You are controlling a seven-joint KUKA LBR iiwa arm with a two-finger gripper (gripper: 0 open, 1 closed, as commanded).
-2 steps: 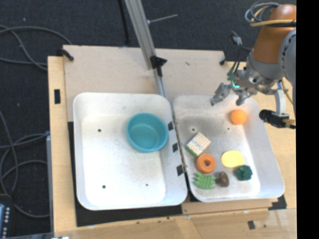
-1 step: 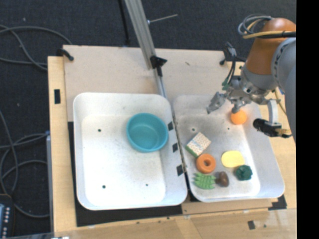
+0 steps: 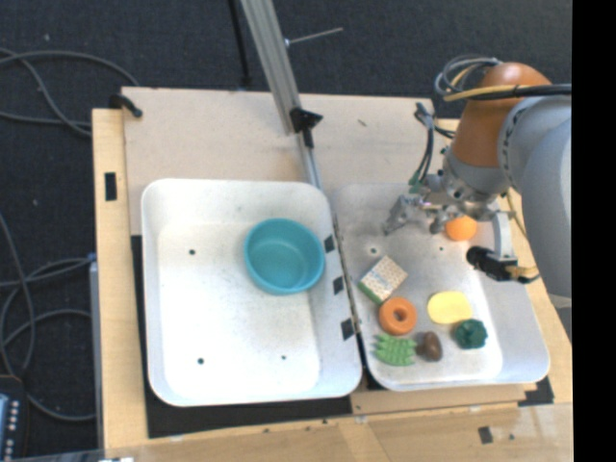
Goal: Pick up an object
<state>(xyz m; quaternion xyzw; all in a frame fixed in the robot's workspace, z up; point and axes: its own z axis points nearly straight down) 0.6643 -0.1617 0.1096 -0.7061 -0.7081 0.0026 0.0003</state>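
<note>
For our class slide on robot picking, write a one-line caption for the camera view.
KUKA arm's claw hovers over the right bin of small toys; a blue bowl sits in the left bin.

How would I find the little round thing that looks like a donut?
Look at the right white bin, the one crowded with small toys. Near its front edge, beside the wall it shares with the left bin, lies the orange donut, just below a checkered sponge and left of a flat yellow piece. It is the only ring there, with a hole through its middle.
</note>
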